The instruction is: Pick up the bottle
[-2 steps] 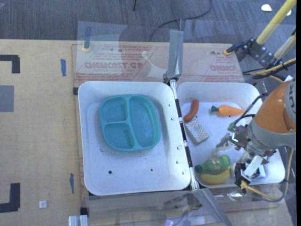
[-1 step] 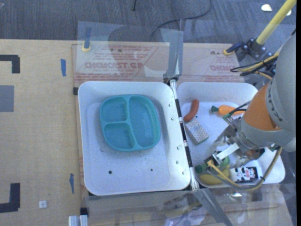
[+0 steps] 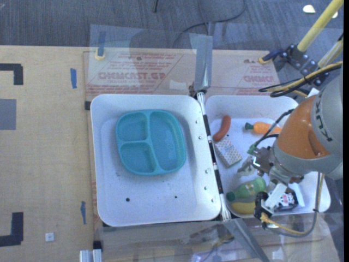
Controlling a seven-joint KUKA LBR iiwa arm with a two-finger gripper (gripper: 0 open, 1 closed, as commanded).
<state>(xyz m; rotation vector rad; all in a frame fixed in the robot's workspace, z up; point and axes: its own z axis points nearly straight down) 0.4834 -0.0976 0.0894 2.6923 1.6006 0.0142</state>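
Note:
The bottle (image 3: 248, 190) is green with a paler cap end and lies on its side near the front of the right bin (image 3: 322, 201). It rests against a yellow banana (image 3: 244, 207). My gripper (image 3: 253, 167) hangs just behind the bottle at the end of the grey arm with its orange band (image 3: 301, 131). The gripper's grey metal parts sit close over the bottle's far side. I cannot make out whether it touches the bottle.
In the right bin lie a red sausage (image 3: 221, 129), a grey speckled block (image 3: 228, 152) and an orange carrot (image 3: 263, 127). A teal divided plate (image 3: 150, 142) sits in the left bin (image 3: 103, 201). Cables trail by the bin's front edge.

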